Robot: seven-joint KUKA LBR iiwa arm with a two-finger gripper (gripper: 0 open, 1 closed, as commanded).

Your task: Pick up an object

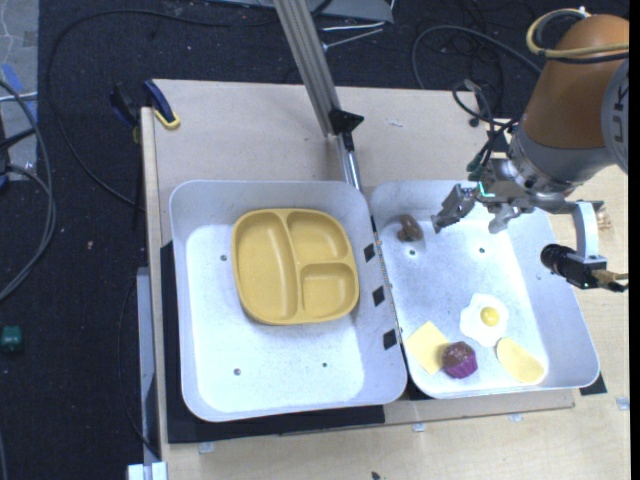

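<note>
Black cabled floor rings the counter (250,133); hand (478,208), fingers spread and holding nothing, hangs above the right bin (545,288); it should centre over the brown lump (409,230) before descending.

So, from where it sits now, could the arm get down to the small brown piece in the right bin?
Probably yes. The gripper hovers over the right bin, just right of the brown piece, which lies alone near the bin's far left corner with nothing over it.

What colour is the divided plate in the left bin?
The divided plate is mustard yellow, seen clearly in the camera view.
</note>
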